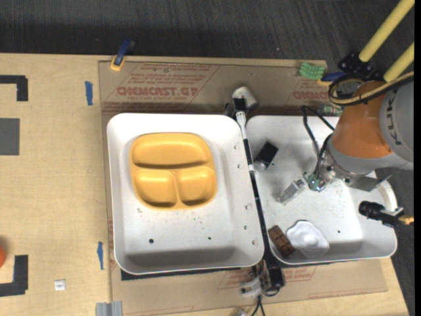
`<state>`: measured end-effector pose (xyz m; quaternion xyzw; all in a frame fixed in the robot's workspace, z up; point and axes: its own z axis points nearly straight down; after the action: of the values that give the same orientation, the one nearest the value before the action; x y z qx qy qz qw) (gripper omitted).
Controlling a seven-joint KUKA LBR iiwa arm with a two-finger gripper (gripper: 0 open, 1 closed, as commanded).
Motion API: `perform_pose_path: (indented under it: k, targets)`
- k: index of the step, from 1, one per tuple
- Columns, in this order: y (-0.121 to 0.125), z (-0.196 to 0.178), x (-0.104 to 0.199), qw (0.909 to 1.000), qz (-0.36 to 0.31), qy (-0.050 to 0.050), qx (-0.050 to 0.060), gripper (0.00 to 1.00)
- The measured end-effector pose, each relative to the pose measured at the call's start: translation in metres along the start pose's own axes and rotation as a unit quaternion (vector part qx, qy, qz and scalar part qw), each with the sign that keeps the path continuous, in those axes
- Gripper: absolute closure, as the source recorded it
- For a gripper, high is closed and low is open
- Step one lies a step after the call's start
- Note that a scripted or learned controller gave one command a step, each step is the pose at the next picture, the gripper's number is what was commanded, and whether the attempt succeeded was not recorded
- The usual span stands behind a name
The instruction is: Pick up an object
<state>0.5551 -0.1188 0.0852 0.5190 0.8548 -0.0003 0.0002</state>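
The arm's fingers [314,183] hang low over the right-hand shallow white plastic bin [378,245] on the counter — whether they are spread or closed cannot be told. Nothing shows as lifted yet. A small grey metallic piece [290,191] lies just beside them, a small black block [266,154] farther off, and a white crumpled lump [308,236] below — the pick is judged still to come.

A: Describe the bench.
B: A light wooden bench [52,176] carries a brown cardboard sheet [164,84] with red printing. Blue tape [89,92] marks the sheet's left edge, and black tape marks [18,87] sit near the bench's left edge.
A: And the floor?
B: Dark grey carpet [197,12] beyond the bench's far edge.
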Motion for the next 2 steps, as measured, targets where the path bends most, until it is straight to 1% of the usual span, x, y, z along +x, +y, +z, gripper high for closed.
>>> perform_pose_path:
  k: [1, 2]
  targets:
    - [-0.0509, 0.0000, 0.0460, 0.9962, 0.087, 0.000, 0.000, 0.00]
    - [-0.0590, 0.0004, 0.0521, 0.9764, 0.216, 0.003, 0.001, 0.00]
